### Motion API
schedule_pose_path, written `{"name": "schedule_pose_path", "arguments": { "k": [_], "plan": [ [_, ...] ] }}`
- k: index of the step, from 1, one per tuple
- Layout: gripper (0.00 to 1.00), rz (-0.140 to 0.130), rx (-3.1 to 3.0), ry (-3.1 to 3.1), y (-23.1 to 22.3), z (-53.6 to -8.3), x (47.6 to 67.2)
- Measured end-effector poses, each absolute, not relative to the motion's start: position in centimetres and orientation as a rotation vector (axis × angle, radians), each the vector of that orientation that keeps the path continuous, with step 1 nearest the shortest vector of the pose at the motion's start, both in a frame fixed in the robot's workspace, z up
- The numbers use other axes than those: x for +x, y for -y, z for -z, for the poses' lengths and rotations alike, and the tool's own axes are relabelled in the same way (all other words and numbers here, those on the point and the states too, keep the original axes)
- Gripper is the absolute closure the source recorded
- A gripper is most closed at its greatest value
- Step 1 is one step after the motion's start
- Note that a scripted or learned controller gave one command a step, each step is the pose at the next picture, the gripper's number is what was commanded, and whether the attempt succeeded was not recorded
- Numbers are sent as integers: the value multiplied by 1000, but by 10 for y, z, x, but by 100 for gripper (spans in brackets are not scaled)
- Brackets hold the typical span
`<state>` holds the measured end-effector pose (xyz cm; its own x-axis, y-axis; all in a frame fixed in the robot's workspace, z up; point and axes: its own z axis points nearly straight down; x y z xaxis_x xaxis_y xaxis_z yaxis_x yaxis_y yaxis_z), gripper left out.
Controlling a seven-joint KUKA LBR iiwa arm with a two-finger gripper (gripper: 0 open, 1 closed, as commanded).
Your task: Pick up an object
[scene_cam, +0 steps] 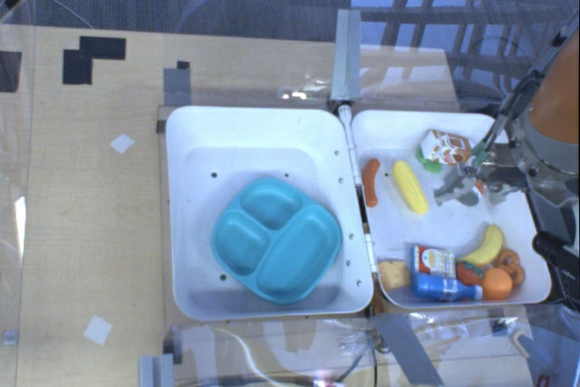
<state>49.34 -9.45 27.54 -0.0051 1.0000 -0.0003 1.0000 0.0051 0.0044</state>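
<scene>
My gripper (459, 190) hangs over the middle of the right bin (390, 133), just right of a yellow corn cob (410, 187) and just below a small white carton with red and green print (443, 148). It looks open, with nothing between its fingers. A red sausage (371, 181) lies by the bin's left wall. Along the near side sit a banana (488, 245), an orange (497, 283), a red tomato-like piece (470, 272), a blue bottle (440, 288), a red and white box (432, 260) and a tan cracker (392, 273).
The left bin (195, 195) holds a blue divided plate (276, 238). A raised divider (356, 195) separates the two bins. The arm's orange band (555, 100) and wrist come in from the right, over the right bin's far right edge.
</scene>
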Motion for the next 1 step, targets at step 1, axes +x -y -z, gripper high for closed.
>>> {"name": "schedule_pose_path", "arguments": {
  "k": [1],
  "plan": [
    [0,-4,2589,-1777,123,-199,569]
  ]
}}
